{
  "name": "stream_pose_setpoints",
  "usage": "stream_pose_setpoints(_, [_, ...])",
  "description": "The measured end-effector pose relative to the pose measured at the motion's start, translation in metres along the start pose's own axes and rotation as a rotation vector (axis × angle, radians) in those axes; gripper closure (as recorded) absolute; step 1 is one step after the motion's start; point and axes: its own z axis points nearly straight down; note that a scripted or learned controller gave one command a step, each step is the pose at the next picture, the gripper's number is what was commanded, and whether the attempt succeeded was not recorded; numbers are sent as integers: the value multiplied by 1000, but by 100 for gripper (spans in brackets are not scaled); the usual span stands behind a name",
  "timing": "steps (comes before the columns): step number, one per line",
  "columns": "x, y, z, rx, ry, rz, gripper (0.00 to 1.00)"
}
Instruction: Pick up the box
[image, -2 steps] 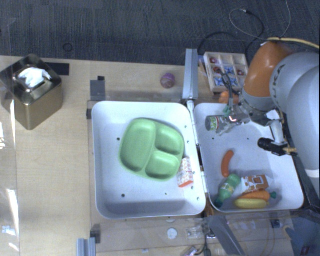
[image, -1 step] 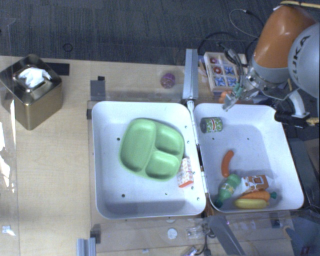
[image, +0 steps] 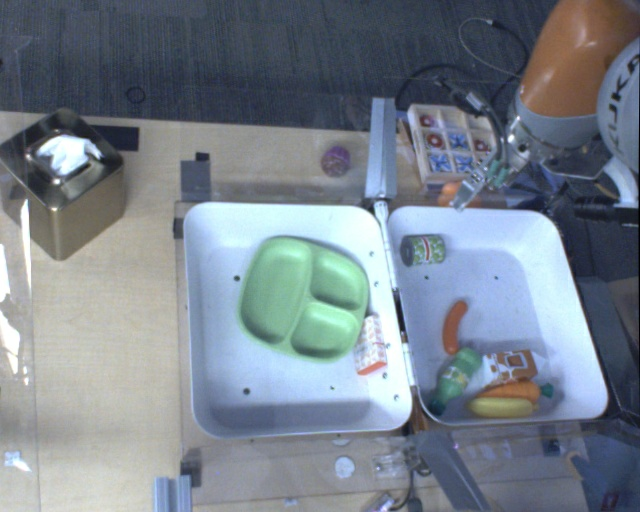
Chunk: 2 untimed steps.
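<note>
I see the pincer (image: 478, 183) hovering past the right bin's (image: 560, 262) far rim; I cannot tell its state. The box (image: 372, 346) lies in the left bin (image: 215, 400), against the right wall, touching the green tray (image: 300, 297).

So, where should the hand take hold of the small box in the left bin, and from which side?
Probably from above, across its two long edges. The box lies flat and narrow, wedged between the green plate and the bin wall, so the sides are crowded.
</note>
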Motion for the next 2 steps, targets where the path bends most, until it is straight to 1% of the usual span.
stream_pose_setpoints(1, [0, 0, 0, 0, 0, 0, 0])
stream_pose_setpoints(2, [20, -35, 126, 6, 8, -42, 0])
